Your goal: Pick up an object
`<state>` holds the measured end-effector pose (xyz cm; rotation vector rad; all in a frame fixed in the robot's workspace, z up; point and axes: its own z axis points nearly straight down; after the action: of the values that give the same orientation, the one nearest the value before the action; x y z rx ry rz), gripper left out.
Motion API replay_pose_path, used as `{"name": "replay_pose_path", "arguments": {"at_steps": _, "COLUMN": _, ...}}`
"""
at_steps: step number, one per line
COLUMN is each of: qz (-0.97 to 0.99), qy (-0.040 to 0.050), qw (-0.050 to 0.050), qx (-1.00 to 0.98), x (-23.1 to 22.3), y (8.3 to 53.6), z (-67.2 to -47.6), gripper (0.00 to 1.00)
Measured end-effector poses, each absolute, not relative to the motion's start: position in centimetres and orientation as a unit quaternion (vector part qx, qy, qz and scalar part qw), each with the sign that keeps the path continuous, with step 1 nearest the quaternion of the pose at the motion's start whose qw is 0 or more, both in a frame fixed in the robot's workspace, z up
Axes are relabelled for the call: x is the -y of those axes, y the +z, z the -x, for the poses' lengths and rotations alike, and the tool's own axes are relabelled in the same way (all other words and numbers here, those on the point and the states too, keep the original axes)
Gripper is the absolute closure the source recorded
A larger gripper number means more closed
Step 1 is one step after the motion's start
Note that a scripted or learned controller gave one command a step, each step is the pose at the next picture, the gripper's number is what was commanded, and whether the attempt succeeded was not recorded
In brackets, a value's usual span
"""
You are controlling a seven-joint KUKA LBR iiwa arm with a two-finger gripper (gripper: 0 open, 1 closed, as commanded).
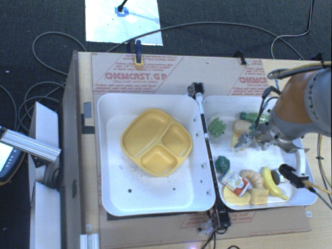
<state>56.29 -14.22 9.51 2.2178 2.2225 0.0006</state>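
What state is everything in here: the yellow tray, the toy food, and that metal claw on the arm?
Yellow tray: upright, in the left bin.
Banana: lying flat, right bin.
Green toy: resting loose, untouched.
Gripper: lowered into the right bin, nothing visibly held.

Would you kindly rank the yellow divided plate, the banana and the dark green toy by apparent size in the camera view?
1. Yellow divided plate, by far the largest.
2. Banana.
3. Dark green toy, the smallest, though not much smaller than the banana.

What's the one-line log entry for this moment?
end effector: low in right bin, beside pale yellow item | held: nothing visible | left bin: yellow divided plate
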Motion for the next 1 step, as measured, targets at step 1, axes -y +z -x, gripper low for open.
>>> {"name": "replay_pose_path", "arguments": {"at_steps": 1, "qz": -0.706, "qy": 0.0005, "qw": 0.001, "qx": -0.708, "x": 13.87, "y": 8.46, "z": -59.91, "gripper": 0.00}}
